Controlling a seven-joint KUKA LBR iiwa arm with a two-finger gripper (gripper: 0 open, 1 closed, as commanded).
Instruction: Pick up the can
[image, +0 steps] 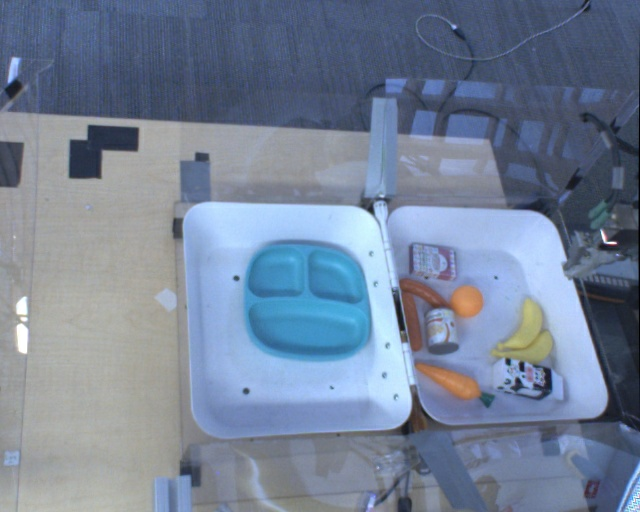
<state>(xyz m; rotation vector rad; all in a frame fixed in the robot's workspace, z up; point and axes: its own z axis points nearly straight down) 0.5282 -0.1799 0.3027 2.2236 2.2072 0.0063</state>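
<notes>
The can (441, 330) is small, with a silver lid and a pale label. It stands upright in the right bin (500, 245), near that bin's left wall. A reddish sausage (418, 300) lies against its left side, and an orange (466, 301) sits just behind it to the right. A carrot (452, 382) lies in front of it.
The right bin also holds a red and white box (433, 261) at the back, bananas (527, 332) on the right and a small milk carton (528, 378) at the front right. A blue divided plate (307, 300) lies in the left bin (215, 330). Cables and hardware (600, 240) sit past the right bin's far edge.
</notes>
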